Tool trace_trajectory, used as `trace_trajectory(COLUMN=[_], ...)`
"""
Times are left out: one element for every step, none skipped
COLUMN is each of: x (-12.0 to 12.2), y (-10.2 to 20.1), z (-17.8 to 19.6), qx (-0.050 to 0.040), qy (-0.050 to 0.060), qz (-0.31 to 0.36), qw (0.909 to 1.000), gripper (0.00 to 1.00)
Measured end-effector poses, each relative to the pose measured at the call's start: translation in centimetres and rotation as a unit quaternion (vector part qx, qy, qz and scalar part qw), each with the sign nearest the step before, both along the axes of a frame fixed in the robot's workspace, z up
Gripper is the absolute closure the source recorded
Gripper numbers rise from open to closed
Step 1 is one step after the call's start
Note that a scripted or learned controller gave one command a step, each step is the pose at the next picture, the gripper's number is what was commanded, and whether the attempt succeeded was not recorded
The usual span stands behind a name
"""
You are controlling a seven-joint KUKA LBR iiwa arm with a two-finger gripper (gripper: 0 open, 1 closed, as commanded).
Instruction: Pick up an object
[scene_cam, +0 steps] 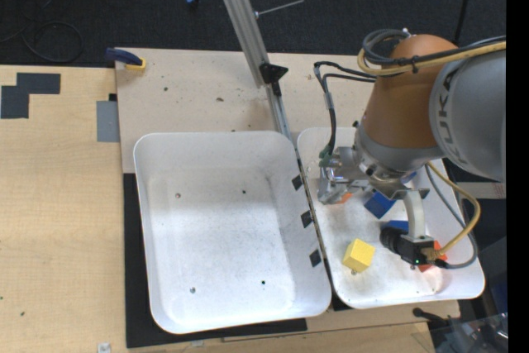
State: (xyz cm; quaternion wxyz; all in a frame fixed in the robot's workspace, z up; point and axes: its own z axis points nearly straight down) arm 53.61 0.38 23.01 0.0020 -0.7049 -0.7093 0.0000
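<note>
Yellow and small, a block (pixel 358 255) lies on the floor of the right bin (pixel 463 281), toward that bin's near edge and close to the wall it shares with the left bin (pixel 223 236). It sits loose, with white floor showing all around it. The claw (pixel 335 182) hangs in the same right bin but farther back, up beside the shared wall, well apart from the yellow block. Whether the claw is released or clenched I cannot tell, since the wrist hardware and cables crowd it. Blue pieces (pixel 378 205) lie just right of the claw, partly under the wrist, between it and the yellow block's far side. The arm's orange band (pixel 401 107) and grey shell rise over the right bin's back half. Beyond both bins, a slanted aluminium bar (pixel 244 12) stands on the pale wooden surface (pixel 58 202).
</note>
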Motion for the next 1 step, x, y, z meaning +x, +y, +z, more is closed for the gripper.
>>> trace_trajectory(x=[1.28], y=[5.62], z=[-0.01], qx=[-0.0004], qy=[0.0], qz=[-0.001], qw=[1.0], gripper=[1.0])
